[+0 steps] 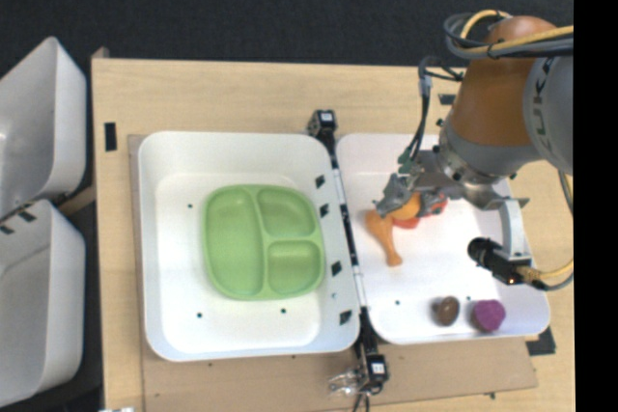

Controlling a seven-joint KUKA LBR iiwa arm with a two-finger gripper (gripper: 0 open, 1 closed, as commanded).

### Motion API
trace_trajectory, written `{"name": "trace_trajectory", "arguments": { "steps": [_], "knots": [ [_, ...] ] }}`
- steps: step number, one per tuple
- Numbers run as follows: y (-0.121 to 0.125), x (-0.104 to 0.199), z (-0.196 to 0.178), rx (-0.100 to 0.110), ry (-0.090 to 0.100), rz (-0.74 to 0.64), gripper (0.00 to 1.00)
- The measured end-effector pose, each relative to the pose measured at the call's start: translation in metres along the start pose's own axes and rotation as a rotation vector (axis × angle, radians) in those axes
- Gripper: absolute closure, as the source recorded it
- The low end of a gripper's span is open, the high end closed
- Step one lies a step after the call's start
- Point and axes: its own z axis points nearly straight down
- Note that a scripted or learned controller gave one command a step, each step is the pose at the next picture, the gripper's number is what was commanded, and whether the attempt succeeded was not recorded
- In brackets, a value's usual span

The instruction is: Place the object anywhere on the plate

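A green divided plate (262, 240) lies in the left white bin (164, 323). In the right bin (521, 321), my gripper (406, 195) is low over a small cluster of orange and red toy pieces (413, 210) near the bin's middle. An orange carrot-shaped piece (384, 237) lies just to the lower left of the gripper, pointing toward the bin's front. The arm hides what is directly beneath the wrist.
A brown round piece (445, 310) and a purple piece (488, 315) sit near the right bin's front edge. A black divider with clips (341, 227) runs between the two bins. A black fitting (488, 255) hangs from the arm on the right.
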Motion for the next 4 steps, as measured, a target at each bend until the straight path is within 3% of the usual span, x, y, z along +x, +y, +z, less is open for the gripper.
{"name": "trace_trajectory", "arguments": {
  "steps": [1,3,4],
  "knots": [
    [0.005,0.057,0.011,0.002,0.0,0.0,1.0],
    [0.009,0.153,-0.006,0.0,0.001,-0.002,1.0],
    [0.009,0.149,-0.005,0.001,-0.001,0.003,0.0]
  ]
}}
